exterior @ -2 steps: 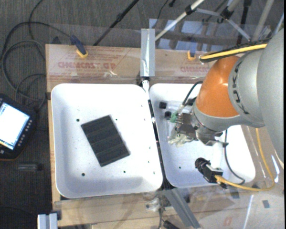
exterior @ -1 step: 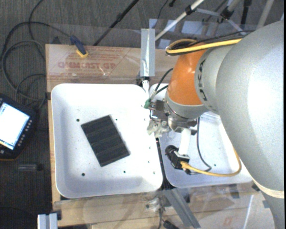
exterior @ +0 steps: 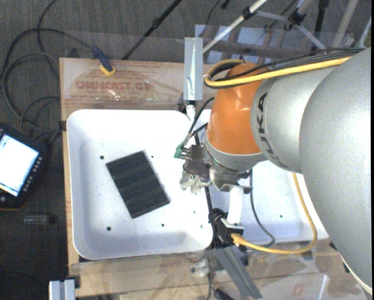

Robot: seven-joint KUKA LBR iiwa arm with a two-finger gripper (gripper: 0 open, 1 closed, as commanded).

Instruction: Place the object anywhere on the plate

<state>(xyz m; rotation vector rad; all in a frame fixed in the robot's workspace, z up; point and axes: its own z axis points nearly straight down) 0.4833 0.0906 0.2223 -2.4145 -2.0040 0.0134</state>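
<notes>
The plate (exterior: 137,184) is a dark, ribbed rectangle lying at a slant on the floor of the left white bin (exterior: 87,136). My gripper (exterior: 195,172) hangs over that bin's right edge, to the right of the plate and apart from it, under the orange band of the arm (exterior: 236,127). A small pale shape (exterior: 188,181) shows just below the gripper; I cannot tell whether it is the object or part of the gripper. The plate's top is bare.
The grey arm (exterior: 324,155) covers most of the right bin (exterior: 280,230). A yellow cable (exterior: 280,247) loops over that bin's front. A handheld pendant (exterior: 12,164) lies on the floor to the left of the bench.
</notes>
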